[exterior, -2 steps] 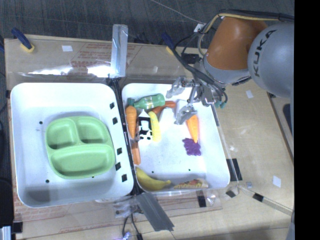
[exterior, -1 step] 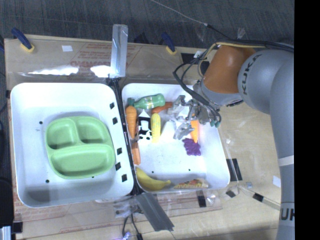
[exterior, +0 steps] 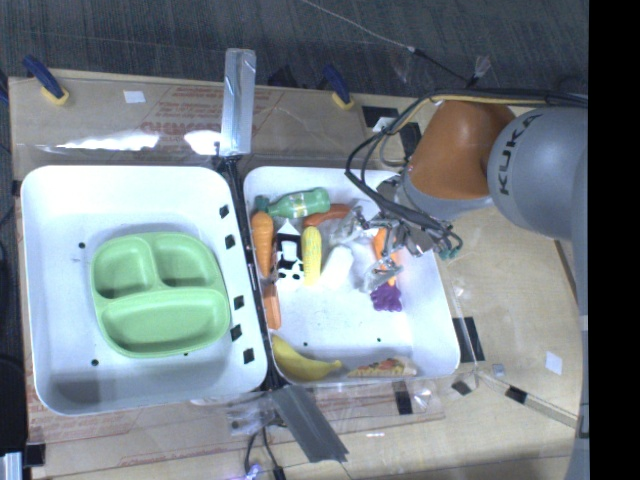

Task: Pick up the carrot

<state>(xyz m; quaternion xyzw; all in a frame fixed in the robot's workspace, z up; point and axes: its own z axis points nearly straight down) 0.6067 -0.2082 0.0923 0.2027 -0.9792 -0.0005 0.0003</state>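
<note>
Plainly, the carrot (exterior: pixel 262 240) lies in the right bin (exterior: pixel 435 313), hard against its left wall, lengthwise along that wall with its green-topped end toward the far side; a second thin orange piece (exterior: pixel 272 308) lies further down the same wall (it may be another carrot, too small to say). Just beside the carrot sits a corn cob (exterior: pixel 312 252), and beyond its top a green bottle (exterior: pixel 298 205); a banana (exterior: pixel 303 362) lies near the bin's near wall and a purple toy (exterior: pixel 386 296) toward the right. The tool (exterior: pixel 390 253) hangs over the right half of this bin, amid clutter of orange and pale bits, well apart from the carrot; whether it is parted or closed, or has anything in it, I cannot tell from this view. To do the step well, I judge the arm should cross to the left wall and come down over the carrot's middle, with the grip set across its width. The wall leaves little room on that side, so the corn may get nudged. The left bin (exterior: pixel 40 268) holds a green divided plate (exterior: pixel 158 294).
</note>
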